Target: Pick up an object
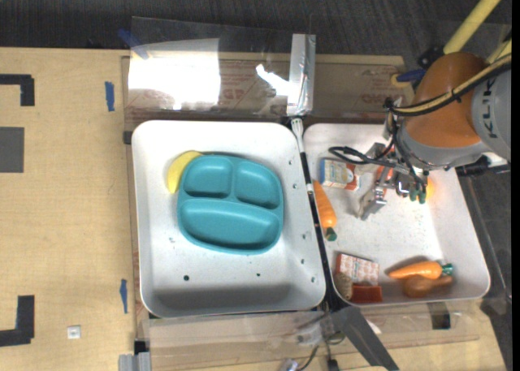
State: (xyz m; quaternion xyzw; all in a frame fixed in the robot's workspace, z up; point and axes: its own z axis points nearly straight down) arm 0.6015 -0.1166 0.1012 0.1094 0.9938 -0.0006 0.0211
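Observation:
My gripper (374, 199) hangs over the middle of the right bin (463, 223), below the arm's orange band (443, 110). Nothing shows in its grasp. A small white and orange carton (337, 173) lies just to its left. An orange carrot (325, 209) rests along the bin's left wall. At the bin's front lie a red packet (357, 272) and a second carrot (418, 269) on top of a brown item (422, 285).
The left bin (154, 280) holds a teal divided plate (231, 203) with a yellow object (177, 168) poking out from under its back left edge. Cables (353, 154) trail from the wrist over the right bin's back. A clear plastic sheet (211, 77) stands behind the bins.

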